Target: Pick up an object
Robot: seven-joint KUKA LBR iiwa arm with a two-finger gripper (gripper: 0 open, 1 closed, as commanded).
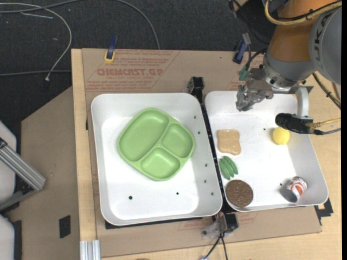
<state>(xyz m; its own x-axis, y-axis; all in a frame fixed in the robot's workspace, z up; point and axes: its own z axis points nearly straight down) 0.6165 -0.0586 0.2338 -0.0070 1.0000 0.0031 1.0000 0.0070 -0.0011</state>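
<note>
My gripper [247, 101] hangs over the far left corner of the right bin [260, 115], with nothing seen in it. A tan slice of toast [228, 141] lies just below it toward the front, near the bin's left wall. Further forward are a green pea pod [228, 167] and a round brown patty [239, 193]. Beside the right wall sits a yellow ball [281, 136]. A small red and white can [295, 187] lies in the front right corner. The left bin [108, 188] holds a green divided plate [156, 144].
The orange and grey arm [295, 34] reaches in from the upper right, and a black part with a cable [295, 122] juts over the right bin near the yellow ball. A black clamp [196, 84] sits at the back between the bins. Cardboard surrounds both bins.
</note>
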